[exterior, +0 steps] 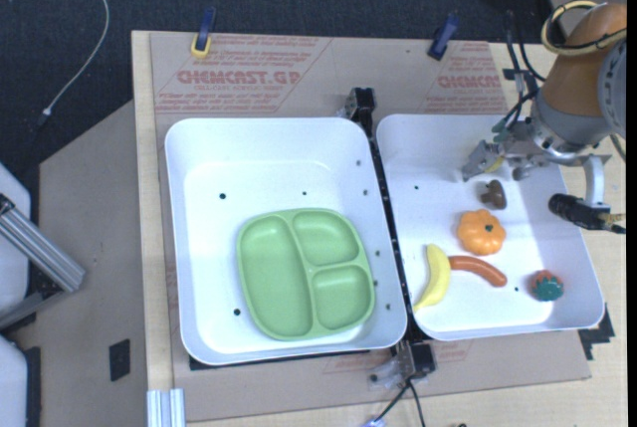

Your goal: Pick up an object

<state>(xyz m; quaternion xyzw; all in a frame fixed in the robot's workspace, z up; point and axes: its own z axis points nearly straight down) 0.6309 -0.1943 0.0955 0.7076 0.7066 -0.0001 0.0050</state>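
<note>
Right bin (418,156), upper half: the gripper (495,159) is seen low over the white floor, hung from the grey wrist with its orange band. Whether anything is pinched cannot be told at this angle, and the gripper's state is left undecided.

Nearest candidate: a small brown object (492,193), lying just below the gripper in the view, toward the bin's near wall. It is compact, with no clear long axis to be read. Contact between the two cannot be confirmed; they appear just apart.

Further down the same line an orange pumpkin-like toy (482,232) is noted, then a red sausage (479,270) lying slantwise with its long axis running left to right, one end just beside a yellow banana (434,277). A small red-and-green item (545,287) sits well apart, near the right wall.

Left bin (189,166): a green divided plate (301,273) is recorded.

Judgement: the coming move is thought to turn on a short shift toward the brown object.
</note>
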